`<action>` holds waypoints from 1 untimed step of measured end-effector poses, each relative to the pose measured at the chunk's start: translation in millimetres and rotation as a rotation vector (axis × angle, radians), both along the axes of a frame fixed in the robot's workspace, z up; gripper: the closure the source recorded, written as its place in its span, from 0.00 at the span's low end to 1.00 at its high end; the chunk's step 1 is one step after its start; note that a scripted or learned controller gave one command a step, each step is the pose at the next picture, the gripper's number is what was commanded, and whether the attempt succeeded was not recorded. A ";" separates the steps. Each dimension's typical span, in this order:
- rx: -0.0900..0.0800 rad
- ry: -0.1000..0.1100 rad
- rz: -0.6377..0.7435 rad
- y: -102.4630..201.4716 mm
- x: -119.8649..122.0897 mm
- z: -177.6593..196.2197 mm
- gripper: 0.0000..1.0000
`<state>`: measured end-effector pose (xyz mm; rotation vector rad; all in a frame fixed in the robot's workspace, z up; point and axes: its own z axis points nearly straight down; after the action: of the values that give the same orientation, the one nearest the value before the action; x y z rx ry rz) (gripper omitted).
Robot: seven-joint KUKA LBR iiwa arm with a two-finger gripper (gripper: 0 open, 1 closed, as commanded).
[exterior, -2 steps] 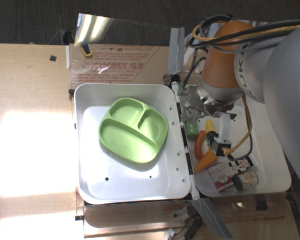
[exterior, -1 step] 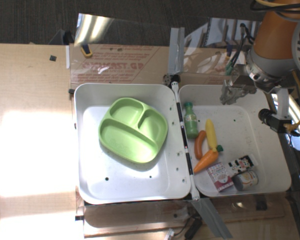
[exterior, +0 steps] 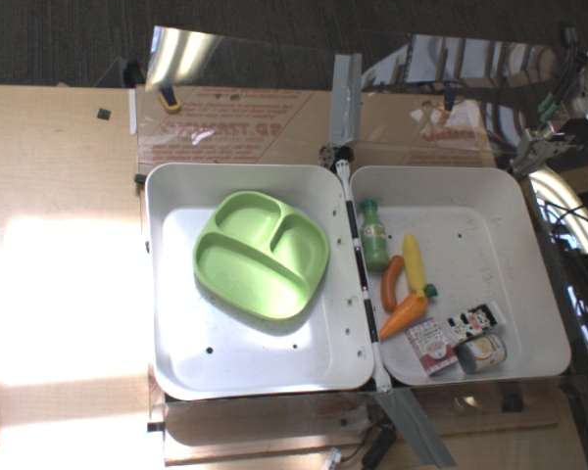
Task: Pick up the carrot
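Note:
The carrot (exterior: 405, 313) is orange with a small green top, and it lies slanted near the front left of the right bin (exterior: 490, 196). An orange sausage-like piece (exterior: 391, 282) and a yellow corn-like piece (exterior: 413, 263) lie just behind it, close to touching. A green bottle (exterior: 374, 236) lies behind those, along the bin's left wall.
A green divided plate (exterior: 263, 255) sits in the left bin (exterior: 176, 341). A pink and white packet (exterior: 430, 346), a small grey can (exterior: 481, 352) and a black and white packet (exterior: 473, 318) lie at the right bin's front. Cables and hardware stand at the far right.

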<state>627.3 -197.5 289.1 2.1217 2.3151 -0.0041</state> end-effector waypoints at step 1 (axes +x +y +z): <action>0.001 0.000 -0.045 98.4 11.0 11.4 1.00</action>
<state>638.3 -99.1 300.5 2.1735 2.2679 -0.0037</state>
